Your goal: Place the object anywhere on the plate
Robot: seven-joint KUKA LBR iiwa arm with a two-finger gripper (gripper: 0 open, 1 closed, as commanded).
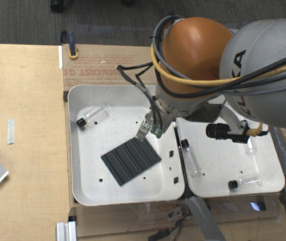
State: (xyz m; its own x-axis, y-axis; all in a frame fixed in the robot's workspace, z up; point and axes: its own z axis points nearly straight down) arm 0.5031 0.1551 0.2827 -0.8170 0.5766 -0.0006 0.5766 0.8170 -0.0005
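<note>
Arm's orange band (195,46) fills the top, gripper (148,128) low over left bin (83,185) at the plate's (131,160) far corner w/ a greenish object (157,131) beside it, grip state can't tell; confirm hold, then center over plate before release.

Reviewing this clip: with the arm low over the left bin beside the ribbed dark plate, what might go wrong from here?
1. The end effector sits at the upper corner of the dark ribbed plate; pushing lower could shove or tip the plate.
2. The clear vial with a black cap lies apart at the upper left of the left bin, so a release here may well place nothing.
3. The arm's bulk hides the end effector, making any grasp hard to verify.
</note>
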